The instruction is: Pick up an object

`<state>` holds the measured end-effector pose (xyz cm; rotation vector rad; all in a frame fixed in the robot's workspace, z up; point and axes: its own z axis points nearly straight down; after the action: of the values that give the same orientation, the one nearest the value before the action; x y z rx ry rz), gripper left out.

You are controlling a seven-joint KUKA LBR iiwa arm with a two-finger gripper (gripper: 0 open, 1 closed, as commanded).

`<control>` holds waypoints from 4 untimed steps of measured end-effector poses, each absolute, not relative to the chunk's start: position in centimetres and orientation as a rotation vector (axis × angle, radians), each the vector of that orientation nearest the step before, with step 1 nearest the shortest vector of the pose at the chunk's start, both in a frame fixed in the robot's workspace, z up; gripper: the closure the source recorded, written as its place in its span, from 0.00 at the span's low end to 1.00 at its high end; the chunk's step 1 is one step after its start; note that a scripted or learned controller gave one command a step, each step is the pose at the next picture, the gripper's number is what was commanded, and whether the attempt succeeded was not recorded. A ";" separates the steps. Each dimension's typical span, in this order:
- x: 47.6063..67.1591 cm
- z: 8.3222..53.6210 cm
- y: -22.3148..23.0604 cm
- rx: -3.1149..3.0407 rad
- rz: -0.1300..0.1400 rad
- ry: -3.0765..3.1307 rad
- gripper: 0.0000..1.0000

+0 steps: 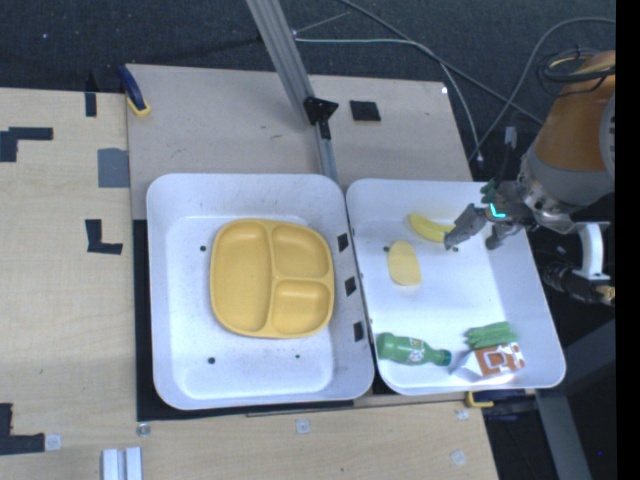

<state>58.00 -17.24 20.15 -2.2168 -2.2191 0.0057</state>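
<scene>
My gripper (478, 234) hangs over the upper right part of the right bin (520, 298), its two dark fingers spread apart with nothing between them. A yellow banana (429, 228) lies just to its left. Below the banana sits a pale yellow oval piece (404, 264). Near the bin's front lie a green bottle (410, 349) and a small white and orange carton with a green top (492, 352).
The left bin (180, 268) holds a yellow divided plate (271, 277). A slanted metal pole (290, 58) stands behind the bins. Cables run across the dark floor at the back right.
</scene>
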 end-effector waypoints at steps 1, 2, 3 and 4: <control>58.1 20.3 -17.3 -2.219 0.002 -2.223 0.00; 57.4 14.1 -17.6 -2.217 0.008 -2.217 0.00; 57.4 8.9 -17.6 -2.221 0.002 -2.222 0.00; 57.4 10.1 -17.6 -2.219 0.003 -2.223 1.00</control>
<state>57.39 -17.56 10.06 -2.2189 -2.2228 0.0033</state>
